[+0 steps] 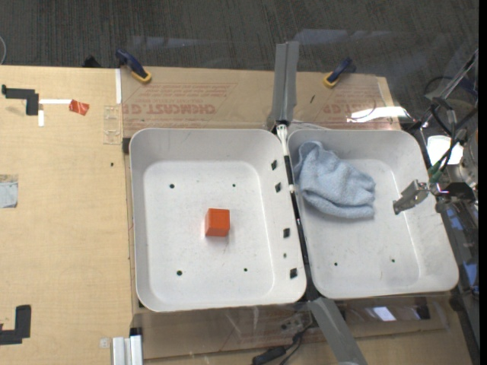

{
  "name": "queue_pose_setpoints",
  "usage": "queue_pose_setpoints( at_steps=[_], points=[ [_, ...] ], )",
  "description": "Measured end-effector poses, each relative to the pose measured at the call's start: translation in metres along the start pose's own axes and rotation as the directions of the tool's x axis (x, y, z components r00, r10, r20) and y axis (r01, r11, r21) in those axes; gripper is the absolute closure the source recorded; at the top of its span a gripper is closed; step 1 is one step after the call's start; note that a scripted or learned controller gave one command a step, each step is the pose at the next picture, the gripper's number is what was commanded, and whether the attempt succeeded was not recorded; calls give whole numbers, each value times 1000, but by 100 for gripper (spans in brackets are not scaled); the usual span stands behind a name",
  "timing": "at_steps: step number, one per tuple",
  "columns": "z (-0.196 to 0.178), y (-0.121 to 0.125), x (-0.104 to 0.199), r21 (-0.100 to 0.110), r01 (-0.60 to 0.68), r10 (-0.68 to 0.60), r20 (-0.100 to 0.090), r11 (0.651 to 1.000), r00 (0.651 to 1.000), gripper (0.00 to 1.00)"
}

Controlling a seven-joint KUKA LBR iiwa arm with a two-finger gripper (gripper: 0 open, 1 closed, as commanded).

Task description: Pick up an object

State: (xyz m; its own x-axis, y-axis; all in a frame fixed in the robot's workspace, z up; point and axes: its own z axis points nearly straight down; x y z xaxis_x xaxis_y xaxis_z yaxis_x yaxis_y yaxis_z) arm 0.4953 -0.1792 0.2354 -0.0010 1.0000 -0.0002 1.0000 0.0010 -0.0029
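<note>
An orange block [218,223] is sitting near the middle of the left bin [152,280], a little below center frame. A crumpled light-blue cloth [335,185] is lying in the upper left part of the right bin [426,276], close to the divider between the bins. The gripper [407,198] is reaching in at the right edge, over the right bin, beside the cloth and apart from it; whether its claw is apart or together, I cannot tell.

Dark carpet floor [190,14] (cables trailing) behind plywood bench [61,204].
</note>
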Motion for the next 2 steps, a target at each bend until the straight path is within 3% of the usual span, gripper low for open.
queue_pose_setpoints(
  at_steps=[1,2],
  points=[
    [123,-18,44,2,-109,109,-1,994,994,0],
    [145,-19,72,3,-312,312,-1,950,950,0]
  ],
)
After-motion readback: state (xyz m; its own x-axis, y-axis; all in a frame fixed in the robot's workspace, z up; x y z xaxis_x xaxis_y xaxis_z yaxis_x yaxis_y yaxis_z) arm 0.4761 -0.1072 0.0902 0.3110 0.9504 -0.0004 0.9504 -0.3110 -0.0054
